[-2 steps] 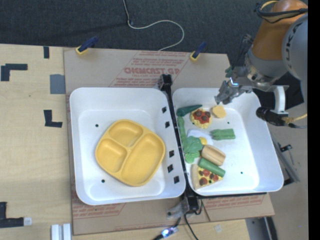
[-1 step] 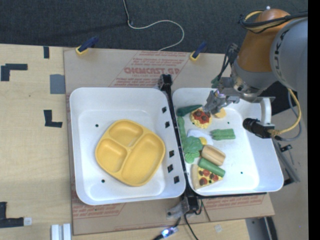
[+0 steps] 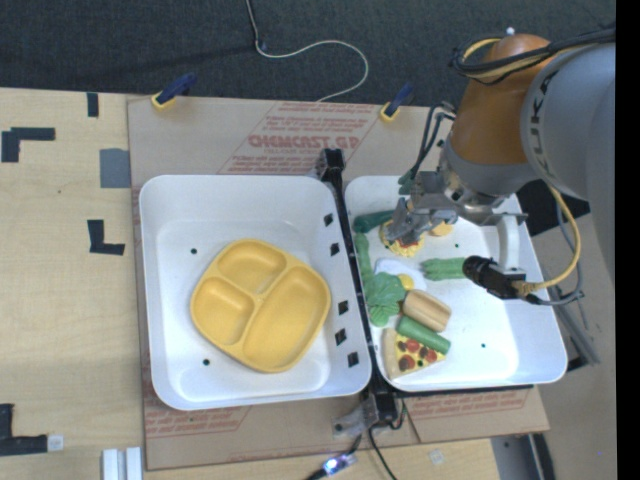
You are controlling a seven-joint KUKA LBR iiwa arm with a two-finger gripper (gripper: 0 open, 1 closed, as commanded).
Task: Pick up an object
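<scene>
Camera view: I see the left bin (image 3: 160, 268) holding 1 yellow divided plate (image 3: 260, 304) — the right bin (image 3: 530, 353) holds toy foods (image 3: 415, 326); I cannot tell the gripper (image 3: 408, 230) state.

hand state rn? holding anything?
Hand: low in the right bin, over the toy food at its far end. Open or shut, and any hold, cannot be told.

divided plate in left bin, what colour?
Yellow: the divided plate is plain yellow, clearest in the camera view.
</scene>
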